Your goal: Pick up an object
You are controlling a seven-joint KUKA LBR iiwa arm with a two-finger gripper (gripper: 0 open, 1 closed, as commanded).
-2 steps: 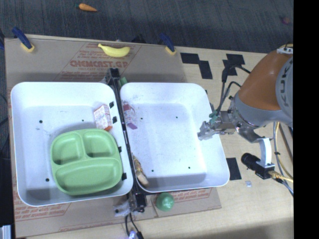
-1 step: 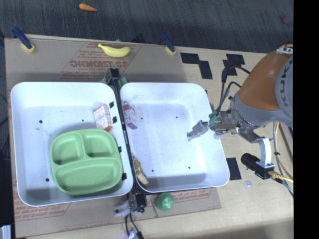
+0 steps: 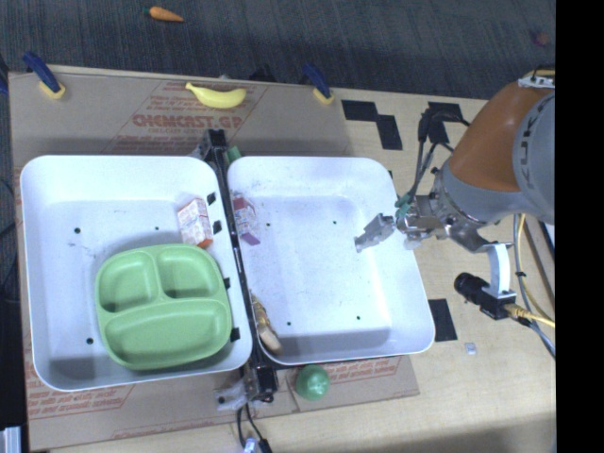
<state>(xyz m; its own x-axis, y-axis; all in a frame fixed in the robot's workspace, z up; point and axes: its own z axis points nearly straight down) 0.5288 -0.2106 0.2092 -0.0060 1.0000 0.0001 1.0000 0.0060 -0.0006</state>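
A green ball (image 3: 312, 381) lies nearest the camera, on the cardboard sheet (image 3: 160, 121) just below the front edge of the right bin (image 3: 330, 333). Beside it, at the foot of the seam between the two bins, sits a dark clamp (image 3: 253, 385) with some wires.

The left bin (image 3: 47, 253) carries a green divided tray (image 3: 165, 302) in its lower half, and a small red-and-white packet (image 3: 194, 221) lies just above the tray, near the bin's right wall. Another small packet (image 3: 244, 217) rests in the right bin, against its left wall near the top. A tan, knobbly thing (image 3: 263, 327), possibly a piece of toy food, lies against the same wall lower down.

The arm (image 3: 500, 159) reaches in from the right, and its claw (image 3: 374, 233) hangs over the right part of the right bin, well apart from both packets. The fingers are too small and blurred to tell whether they stand apart or together; nothing is seen between them.

At the back, a yellow banana (image 3: 217, 94) lies on the cardboard, and blue clamps (image 3: 42, 74) pin the sheet to the tabletop (image 3: 491, 385). A small orange piece (image 3: 166, 13) lies on the dark floor beyond.
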